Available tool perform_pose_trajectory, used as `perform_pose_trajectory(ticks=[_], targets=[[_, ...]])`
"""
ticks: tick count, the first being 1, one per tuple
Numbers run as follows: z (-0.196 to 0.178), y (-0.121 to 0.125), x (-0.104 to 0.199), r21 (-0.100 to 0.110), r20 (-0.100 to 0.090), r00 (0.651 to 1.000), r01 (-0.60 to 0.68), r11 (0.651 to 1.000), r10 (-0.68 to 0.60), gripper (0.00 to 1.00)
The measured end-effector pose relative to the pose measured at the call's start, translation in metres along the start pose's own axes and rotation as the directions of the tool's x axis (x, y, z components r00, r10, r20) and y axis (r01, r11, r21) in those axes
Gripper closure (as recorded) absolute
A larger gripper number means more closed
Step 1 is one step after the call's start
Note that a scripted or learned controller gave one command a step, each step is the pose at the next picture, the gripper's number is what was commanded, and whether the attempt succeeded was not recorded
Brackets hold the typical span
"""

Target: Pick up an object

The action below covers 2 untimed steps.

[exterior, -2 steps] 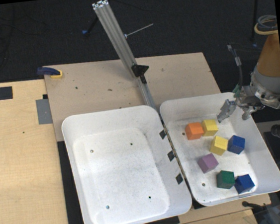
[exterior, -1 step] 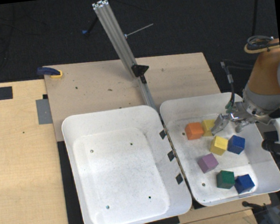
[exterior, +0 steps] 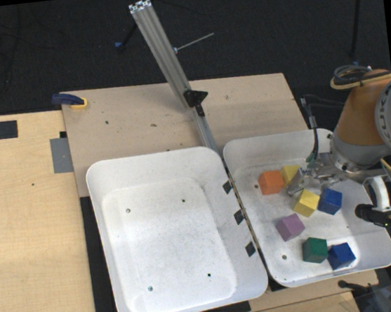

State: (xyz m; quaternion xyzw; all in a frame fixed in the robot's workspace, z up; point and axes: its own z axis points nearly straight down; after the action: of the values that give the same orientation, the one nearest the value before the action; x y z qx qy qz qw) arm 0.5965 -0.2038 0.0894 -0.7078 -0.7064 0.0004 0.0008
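Note:
Several small blocks lie in the right bin. An orange block sits next to a small yellow block near the bin's middle. Below them are a larger yellow block, a blue block and a purple block. A green block and a second blue block rest near the front edge. My gripper is down in the bin, between the small yellow block and the larger yellow one, close to both. Nothing is visibly lifted.
The left bin stands beside the right one, with black clips along the shared edge. A slanted aluminium bar rises behind the bins. The arm's orange band overhangs the right bin's far right corner.

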Motion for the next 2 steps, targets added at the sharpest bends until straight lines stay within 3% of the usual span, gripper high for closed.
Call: perform_pose_trajectory(ticks=[1, 2], targets=[[-0.011, 0.0, -0.001, 0.0, 0.0, 1.0, -0.005, 1.0, 0.005, 1.0], [-0.068, -0.001, 0.008, -0.005, 0.001, 1.0, 0.003, 1.0, -0.003, 1.0]])
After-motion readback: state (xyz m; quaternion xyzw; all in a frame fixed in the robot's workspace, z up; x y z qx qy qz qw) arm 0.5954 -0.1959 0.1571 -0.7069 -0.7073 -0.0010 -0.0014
